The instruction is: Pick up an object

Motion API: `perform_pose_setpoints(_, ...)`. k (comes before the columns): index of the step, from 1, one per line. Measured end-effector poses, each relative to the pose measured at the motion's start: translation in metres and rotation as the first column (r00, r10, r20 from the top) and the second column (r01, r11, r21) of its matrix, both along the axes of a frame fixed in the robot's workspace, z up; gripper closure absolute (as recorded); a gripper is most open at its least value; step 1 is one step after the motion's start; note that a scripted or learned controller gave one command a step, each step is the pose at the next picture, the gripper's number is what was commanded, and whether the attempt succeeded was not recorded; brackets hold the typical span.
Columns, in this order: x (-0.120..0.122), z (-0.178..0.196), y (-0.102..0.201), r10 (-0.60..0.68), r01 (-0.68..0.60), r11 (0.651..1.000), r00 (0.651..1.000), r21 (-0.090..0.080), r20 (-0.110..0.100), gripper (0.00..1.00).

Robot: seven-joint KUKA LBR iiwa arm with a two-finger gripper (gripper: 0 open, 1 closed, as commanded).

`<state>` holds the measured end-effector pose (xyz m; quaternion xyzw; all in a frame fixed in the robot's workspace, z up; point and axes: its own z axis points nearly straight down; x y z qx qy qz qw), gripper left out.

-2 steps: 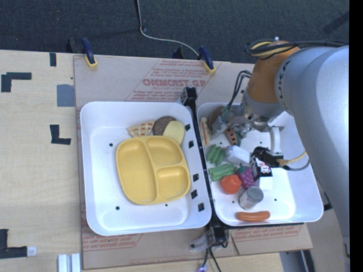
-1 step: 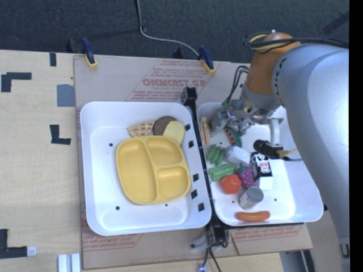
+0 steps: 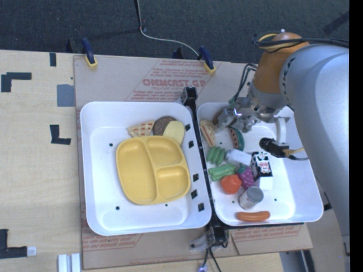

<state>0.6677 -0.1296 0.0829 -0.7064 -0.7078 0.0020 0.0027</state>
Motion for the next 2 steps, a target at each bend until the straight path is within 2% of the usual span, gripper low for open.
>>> perform_pose_setpoints(1, 0.0016, 0.0103, 0.0039, 0.004, -0.004, 1.000, 1.000, 0.006, -0.003, 1.00)
perform_pose_setpoints(2, 0.0011, 0.0095, 0.0037, 0.003, -0.003, 1.000, 1.000, 0.006, -0.005, 0.00)
